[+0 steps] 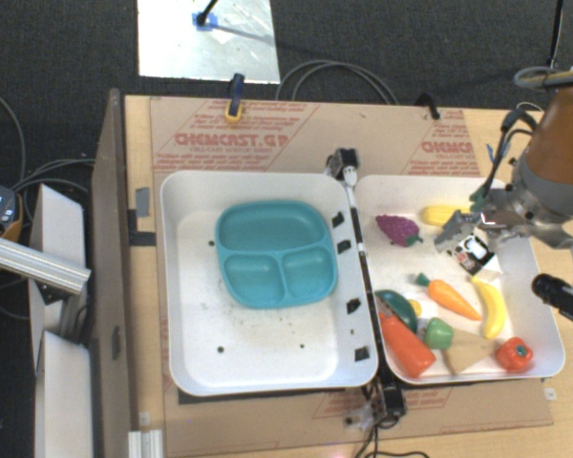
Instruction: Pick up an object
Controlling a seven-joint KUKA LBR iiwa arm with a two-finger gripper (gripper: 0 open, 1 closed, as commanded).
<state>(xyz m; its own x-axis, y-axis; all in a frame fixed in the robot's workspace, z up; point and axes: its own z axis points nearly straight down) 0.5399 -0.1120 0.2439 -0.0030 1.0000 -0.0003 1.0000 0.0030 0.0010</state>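
Note:
Toy foods lie in the right bin (551,343): purple grapes (396,228), a yellow corn cob (438,216), an orange carrot (452,298), a yellow banana (490,308), a red tomato (514,353), a long red-orange pepper (408,344), a green piece (439,332) and a tan wedge (469,353). My gripper (465,239) hangs low over the middle of this bin, just right of the corn and above the carrot and banana. Nothing visibly sits in its grasp.
The left bin (186,284) holds a teal divided plate (275,253). A row of black clips runs along the divider (354,246) between the bins. Cables and a clamp (234,98) lie on the cardboard behind. The arm's body (559,160) covers the right bin's far right corner.

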